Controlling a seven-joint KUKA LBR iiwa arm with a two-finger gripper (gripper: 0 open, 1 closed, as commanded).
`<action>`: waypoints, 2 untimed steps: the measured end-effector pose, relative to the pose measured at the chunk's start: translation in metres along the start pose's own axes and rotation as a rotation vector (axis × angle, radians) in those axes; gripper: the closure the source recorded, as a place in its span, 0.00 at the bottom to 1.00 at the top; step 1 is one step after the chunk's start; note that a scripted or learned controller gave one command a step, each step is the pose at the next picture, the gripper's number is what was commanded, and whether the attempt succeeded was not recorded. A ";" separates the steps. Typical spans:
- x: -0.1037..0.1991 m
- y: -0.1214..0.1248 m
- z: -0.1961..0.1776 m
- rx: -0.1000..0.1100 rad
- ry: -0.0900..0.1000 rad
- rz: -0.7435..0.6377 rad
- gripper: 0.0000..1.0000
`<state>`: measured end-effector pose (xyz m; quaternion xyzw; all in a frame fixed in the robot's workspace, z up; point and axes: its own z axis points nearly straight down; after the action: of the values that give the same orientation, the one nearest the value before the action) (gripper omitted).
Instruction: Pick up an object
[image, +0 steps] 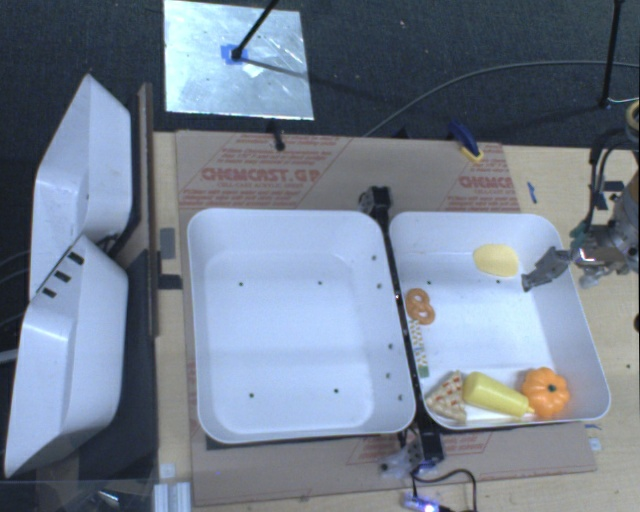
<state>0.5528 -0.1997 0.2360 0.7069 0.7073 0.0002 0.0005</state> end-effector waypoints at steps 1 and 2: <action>0.069 0.022 -0.025 -0.002 0.002 -0.007 0.00; 0.058 0.074 0.011 0.002 0.000 -0.054 0.00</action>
<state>0.6268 -0.1418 0.2247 0.6876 0.7261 -0.0004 -0.0003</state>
